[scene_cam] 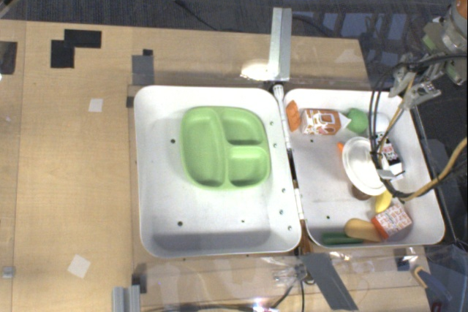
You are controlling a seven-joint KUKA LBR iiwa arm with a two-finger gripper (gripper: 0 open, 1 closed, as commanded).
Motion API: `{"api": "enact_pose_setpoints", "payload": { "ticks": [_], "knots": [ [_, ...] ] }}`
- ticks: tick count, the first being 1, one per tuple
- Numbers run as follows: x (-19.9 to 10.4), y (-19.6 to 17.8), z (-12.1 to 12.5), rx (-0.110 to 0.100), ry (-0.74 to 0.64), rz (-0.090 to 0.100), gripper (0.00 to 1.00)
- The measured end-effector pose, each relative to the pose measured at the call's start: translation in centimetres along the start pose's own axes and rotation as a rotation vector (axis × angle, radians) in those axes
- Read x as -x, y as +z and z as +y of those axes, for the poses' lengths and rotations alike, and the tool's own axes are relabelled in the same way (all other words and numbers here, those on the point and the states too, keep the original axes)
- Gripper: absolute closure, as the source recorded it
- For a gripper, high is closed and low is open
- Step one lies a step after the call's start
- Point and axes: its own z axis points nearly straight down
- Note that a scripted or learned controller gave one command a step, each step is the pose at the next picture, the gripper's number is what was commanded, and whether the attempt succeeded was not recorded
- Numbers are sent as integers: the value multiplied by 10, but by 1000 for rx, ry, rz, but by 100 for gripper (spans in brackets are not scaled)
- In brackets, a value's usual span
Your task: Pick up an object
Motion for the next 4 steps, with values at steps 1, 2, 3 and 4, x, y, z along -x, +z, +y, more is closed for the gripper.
{"api": "enact_pose_setpoints", "payload": {
  "ticks": [1,2,3,4],
  "knots": [
    [11,-8,-6,-2,-338,-2,100],
    [11,0,-6,-1,-546,-1,100],
    [11,-10,-6,1,-686,0,100],
    [11,-12,-6,1,-826,0,100]
  ]
}}
